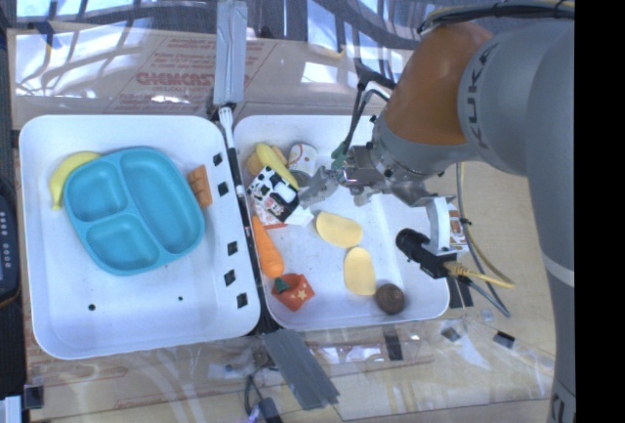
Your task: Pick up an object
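The right bin (322,314) holds a black-and-white patterned toy (273,194), a yellow banana-like piece (269,159), a small white round item (303,157), an orange carrot (269,252), a red strawberry-like toy (293,289), two pale yellow ovals (338,229) (359,271) and a brown ball (390,298). My gripper (314,187) reaches in from the right and sits low, right beside the patterned toy's right edge. Whether it touches or grips the toy is unclear.
In the left bin (39,314) lie a blue divided plate (137,208), a yellow banana (66,172) at the plate's left and a small orange piece (200,185) by the divider. The arm's grey and orange body (459,99) covers the right bin's far right corner.
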`<state>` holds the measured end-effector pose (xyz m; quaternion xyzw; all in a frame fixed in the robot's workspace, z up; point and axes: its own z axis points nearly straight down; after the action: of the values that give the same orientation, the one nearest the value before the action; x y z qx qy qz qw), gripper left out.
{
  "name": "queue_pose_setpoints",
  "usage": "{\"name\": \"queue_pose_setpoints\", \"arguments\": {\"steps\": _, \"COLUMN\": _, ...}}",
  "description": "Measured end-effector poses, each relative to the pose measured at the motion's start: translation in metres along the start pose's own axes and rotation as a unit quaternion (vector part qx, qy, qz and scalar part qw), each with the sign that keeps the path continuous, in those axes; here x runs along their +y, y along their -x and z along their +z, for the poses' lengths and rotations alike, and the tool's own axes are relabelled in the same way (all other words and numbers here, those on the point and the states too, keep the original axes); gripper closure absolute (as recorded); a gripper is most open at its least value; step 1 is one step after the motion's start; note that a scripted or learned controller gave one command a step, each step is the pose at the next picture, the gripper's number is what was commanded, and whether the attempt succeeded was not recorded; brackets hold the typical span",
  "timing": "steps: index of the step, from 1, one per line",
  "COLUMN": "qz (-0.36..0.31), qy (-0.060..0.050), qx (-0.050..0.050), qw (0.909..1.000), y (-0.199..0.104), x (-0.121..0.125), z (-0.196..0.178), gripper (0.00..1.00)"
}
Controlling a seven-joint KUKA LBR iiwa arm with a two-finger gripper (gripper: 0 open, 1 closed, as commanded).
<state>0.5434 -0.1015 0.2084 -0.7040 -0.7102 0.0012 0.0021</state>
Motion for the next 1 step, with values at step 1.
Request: {"name": "queue_pose_setpoints", "arguments": {"steps": 1, "qz": -0.183, "qy": 0.001, "qx": -0.001, "qw": 0.9832, "y": 0.0011, "x": 0.0685, "z": 0.0439, "gripper": 0.00}}
